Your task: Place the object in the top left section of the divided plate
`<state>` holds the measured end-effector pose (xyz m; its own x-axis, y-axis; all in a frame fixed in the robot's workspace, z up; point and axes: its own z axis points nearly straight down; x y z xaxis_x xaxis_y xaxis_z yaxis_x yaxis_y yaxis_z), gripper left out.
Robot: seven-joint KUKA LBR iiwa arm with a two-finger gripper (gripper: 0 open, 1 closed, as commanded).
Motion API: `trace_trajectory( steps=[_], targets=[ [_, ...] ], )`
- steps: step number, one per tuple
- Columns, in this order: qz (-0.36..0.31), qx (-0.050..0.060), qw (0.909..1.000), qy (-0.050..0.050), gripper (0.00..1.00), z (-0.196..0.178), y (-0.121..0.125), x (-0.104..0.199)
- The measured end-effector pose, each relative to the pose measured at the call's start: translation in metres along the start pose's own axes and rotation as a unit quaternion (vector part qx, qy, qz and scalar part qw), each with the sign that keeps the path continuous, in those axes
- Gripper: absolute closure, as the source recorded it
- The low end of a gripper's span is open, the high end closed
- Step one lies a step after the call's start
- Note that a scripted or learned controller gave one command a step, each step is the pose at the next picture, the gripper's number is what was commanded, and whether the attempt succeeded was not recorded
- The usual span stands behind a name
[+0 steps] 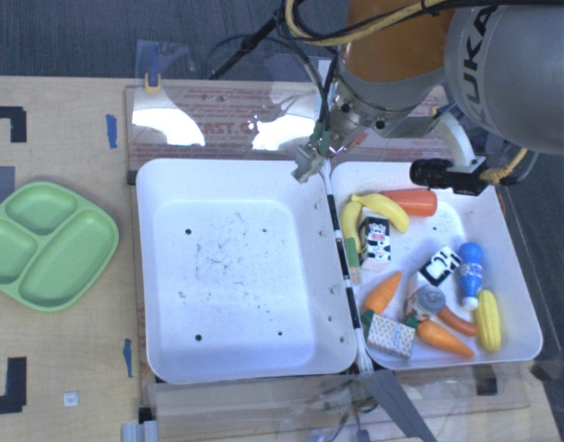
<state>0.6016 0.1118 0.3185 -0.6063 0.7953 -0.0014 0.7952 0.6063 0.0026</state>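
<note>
The grey arm [503, 53] reaches in from the right, and its claw [311, 162] hangs over the back rim where the 2 white bins meet; whether it is spread or pressed together I cannot tell, and nothing shows between its tips. The left bin [162, 274] sits beside the right bin [517, 274], which holds a banana [374, 208], a milk carton [378, 241], carrots [445, 336], corn [489, 319] and a blue bottle [469, 270]. The green divided plate [48, 244] rests far left on the desk [61, 109], well apart from the toys.
</note>
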Motion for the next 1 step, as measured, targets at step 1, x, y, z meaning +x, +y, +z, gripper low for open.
trace_trajectory(
  steps=[1],
  targets=[
    [-0.065, -0.001, 0.9979, 0.000, 1.00, -0.0967, 0.0712, 0.0557]
  ],
)
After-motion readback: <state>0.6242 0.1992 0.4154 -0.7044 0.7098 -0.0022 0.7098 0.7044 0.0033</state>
